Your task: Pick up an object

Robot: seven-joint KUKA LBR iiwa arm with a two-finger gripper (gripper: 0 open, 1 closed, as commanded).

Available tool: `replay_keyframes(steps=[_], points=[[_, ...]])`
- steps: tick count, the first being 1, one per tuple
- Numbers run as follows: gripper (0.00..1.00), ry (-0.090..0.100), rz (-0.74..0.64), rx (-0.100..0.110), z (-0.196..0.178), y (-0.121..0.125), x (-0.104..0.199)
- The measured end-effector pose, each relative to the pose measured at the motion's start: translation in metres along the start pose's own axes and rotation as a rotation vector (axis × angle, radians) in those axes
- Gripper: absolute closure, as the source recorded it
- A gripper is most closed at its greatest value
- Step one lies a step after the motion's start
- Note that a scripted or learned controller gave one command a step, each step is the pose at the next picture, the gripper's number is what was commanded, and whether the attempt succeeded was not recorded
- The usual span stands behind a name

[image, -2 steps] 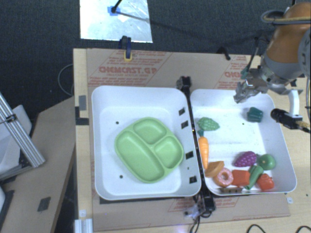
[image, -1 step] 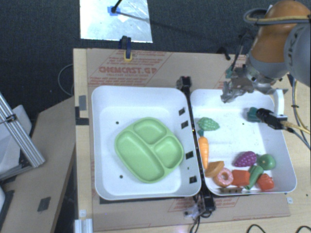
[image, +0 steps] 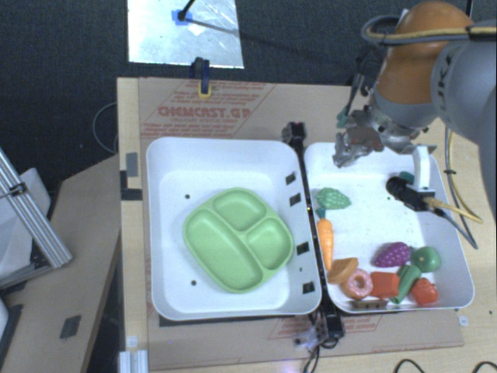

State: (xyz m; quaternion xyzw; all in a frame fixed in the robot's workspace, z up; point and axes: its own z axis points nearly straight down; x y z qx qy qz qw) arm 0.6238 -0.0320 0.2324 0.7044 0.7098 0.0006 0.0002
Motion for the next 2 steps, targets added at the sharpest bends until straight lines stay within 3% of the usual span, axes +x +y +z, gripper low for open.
replay_keyframes(steps=[2], points=[[1.00,0.002,-0.001,0.002,0.015,-0.021,0.106]])
